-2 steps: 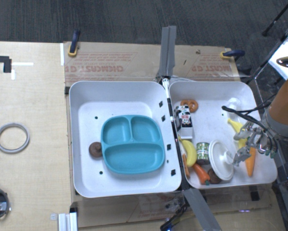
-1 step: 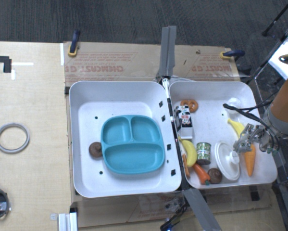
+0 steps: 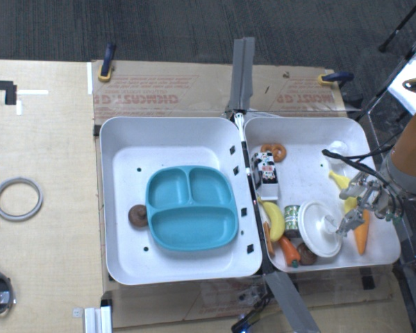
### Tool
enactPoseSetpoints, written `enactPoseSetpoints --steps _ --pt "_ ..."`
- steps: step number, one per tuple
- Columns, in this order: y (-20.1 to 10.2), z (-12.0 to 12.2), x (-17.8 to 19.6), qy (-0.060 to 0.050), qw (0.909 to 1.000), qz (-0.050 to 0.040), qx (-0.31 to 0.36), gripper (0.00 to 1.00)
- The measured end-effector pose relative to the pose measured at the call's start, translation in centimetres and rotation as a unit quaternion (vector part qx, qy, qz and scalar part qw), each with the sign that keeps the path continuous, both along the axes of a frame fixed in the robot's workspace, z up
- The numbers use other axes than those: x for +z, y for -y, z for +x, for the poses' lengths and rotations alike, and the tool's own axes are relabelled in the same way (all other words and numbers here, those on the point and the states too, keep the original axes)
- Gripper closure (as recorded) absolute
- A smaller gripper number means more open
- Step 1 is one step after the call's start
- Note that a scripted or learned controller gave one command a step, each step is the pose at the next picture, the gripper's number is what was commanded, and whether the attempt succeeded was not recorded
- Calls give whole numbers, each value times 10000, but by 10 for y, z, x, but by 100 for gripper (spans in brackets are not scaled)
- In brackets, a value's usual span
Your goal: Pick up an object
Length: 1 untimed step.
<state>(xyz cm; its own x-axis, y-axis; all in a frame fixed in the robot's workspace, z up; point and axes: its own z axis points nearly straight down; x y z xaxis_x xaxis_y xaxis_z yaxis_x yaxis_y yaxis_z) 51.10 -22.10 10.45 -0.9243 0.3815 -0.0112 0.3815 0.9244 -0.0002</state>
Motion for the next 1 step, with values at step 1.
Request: enactPoseSetpoints --steps 1 --pt "-3 -3 -8 -2 9968 8 -794 0"
